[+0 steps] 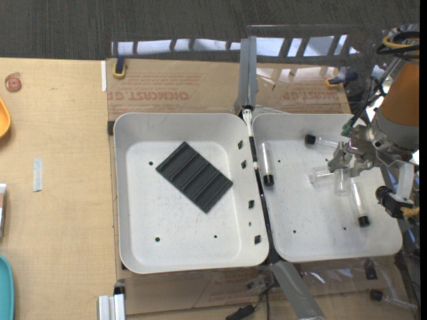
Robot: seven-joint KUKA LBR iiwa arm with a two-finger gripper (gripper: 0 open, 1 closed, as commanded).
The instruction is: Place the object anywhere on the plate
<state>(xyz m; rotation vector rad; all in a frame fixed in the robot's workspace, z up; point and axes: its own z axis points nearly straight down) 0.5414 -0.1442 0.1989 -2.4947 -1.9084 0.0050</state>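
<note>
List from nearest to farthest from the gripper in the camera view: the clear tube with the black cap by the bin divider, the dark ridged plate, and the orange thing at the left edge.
From the gripper:
1. Clear tube, left side of the right bin, beside the divider.
2. Dark ridged plate, middle of the left bin.
3. Orange thing, far left edge of the bench.

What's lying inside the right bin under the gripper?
In the right bin lie clear tubes with black caps; one is near its left wall. The gripper covers whatever sits directly beneath it.
</note>
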